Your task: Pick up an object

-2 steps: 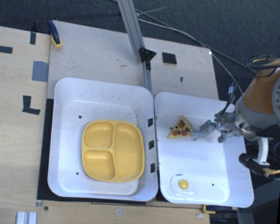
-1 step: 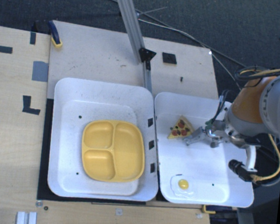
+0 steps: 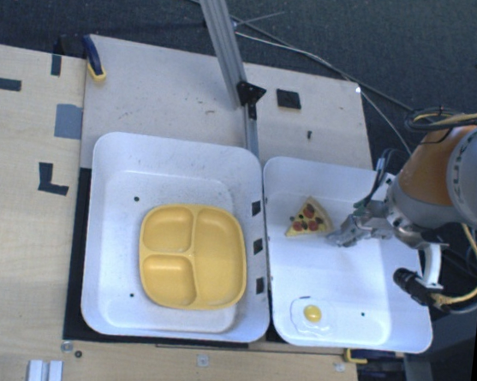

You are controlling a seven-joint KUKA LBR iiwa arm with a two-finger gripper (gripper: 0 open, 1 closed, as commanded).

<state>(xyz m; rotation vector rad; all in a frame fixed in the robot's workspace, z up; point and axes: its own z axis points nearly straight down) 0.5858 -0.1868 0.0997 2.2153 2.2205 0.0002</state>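
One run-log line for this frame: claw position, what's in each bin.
claw: in right bin, beside pizza slice | right bin also: fried egg near front | left bin: yellow divided plate | nothing lifted

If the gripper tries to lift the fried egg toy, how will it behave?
The fried egg toy lies very flat in the right bin, so fingers may slide over it. It looks thin and probably light. It seems unlikely to roll.
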